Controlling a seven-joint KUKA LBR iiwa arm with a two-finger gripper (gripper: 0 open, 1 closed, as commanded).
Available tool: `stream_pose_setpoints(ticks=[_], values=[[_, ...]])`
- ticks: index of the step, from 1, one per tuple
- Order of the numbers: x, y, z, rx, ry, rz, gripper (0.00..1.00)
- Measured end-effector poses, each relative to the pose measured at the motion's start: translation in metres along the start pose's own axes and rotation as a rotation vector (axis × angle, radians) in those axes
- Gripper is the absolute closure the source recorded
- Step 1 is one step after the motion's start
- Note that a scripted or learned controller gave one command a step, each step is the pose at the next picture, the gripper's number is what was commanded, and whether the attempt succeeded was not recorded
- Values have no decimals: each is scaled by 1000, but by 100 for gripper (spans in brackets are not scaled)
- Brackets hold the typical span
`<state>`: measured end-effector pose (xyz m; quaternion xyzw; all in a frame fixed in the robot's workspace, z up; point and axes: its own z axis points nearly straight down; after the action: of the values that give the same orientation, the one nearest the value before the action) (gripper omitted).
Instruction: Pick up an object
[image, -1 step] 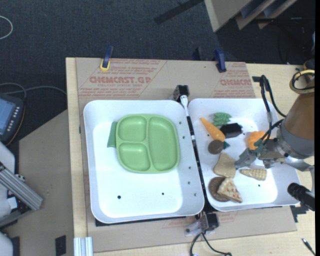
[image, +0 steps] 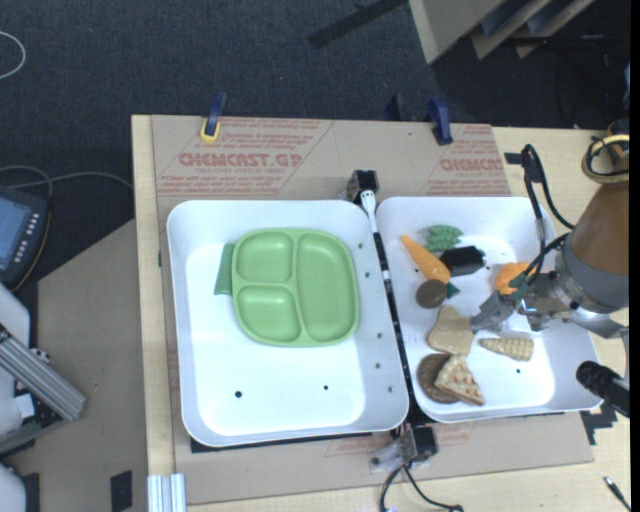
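Observation:
The right bin (image: 545, 392) holds several toy foods: an orange carrot (image: 425, 258), a green leafy piece (image: 441, 237), a black block (image: 464, 260), a brown round piece (image: 432, 294), a tan bread slice (image: 451, 331), a waffle-like wedge (image: 508, 347), a pizza slice (image: 460, 381) lying on a brown cookie (image: 433, 372), and a small orange piece (image: 511, 274). My gripper (image: 507, 305) hangs low over the bin's right half, just right of the bread slice and above the waffle wedge. Nothing is visibly held.
The left bin (image: 200, 330) holds a green three-compartment plate (image: 295, 286). The bins share a divider with screws (image: 383, 290). Cables (image: 535, 195) run along the right bin's far right side. The arm's orange-banded body (image: 608, 245) stands over the right edge.

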<state>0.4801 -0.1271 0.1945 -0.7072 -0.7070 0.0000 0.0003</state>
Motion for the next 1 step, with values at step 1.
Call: stream_pose_setpoints(ticks=[1], values=[[8, -9, 53, 7, 3, 0, 0]])
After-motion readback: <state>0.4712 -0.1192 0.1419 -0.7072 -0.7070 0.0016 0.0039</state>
